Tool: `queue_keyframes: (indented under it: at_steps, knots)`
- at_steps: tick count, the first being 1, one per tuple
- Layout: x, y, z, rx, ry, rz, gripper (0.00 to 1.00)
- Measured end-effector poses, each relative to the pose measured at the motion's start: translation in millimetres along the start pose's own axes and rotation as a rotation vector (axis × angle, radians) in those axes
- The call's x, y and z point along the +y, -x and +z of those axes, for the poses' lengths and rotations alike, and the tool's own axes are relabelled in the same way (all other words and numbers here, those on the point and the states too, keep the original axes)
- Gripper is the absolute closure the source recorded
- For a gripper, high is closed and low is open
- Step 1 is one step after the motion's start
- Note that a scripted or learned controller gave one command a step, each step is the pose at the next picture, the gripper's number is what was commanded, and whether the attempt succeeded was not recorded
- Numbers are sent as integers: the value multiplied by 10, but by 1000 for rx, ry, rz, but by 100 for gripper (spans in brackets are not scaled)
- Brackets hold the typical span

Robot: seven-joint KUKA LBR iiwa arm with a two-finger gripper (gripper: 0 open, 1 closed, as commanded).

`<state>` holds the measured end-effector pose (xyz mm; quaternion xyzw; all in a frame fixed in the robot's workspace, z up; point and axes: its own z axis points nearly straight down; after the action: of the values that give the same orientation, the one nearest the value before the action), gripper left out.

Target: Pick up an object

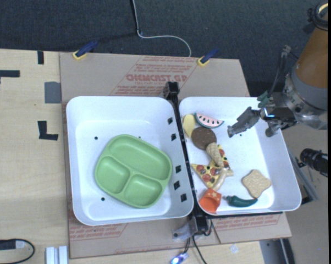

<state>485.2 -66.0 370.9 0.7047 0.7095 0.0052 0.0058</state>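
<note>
Bench (22, 164), pale wood, bearing a cardboard sheet (154, 76) under two shallow white bins set side by side. Left bin (80, 120): one green divided plate (133, 170), three compartments, lying flat and turned slightly askew. Right bin (278, 164): a cluster of toy foods along its left half and lower edge. Arm (314, 65), grey with orange band, entering from the right; gripper (252, 123) above the upper right part of the right bin, its two dark fingers spread apart with nothing between them, pointing left and slightly down-frame. Contents of right bin, by size: pizza slice (208, 172), tip pointing lower right; bone-shaped tan piece (216, 157), long axis running top to bottom, tilted a little right; brown round cookie (203, 137); toast slice (256, 182) well apart to the right; watermelon wedge (209, 120), long axis roughly left-right; yellow piece (188, 125) against the left wall; orange piece (210, 202) at the lower edge; green chilli pepper (242, 201), long axis left-right, just beside the orange piece.
</note>
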Motion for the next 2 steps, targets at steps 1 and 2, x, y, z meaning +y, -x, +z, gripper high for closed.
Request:
queue_keyframes:
  at_steps: [1, 2]
  knots:
    - [-60, -826, 1543, 3, -31, -1, 0]
    - [13, -1131, -425, 4, 2, -1, 0]
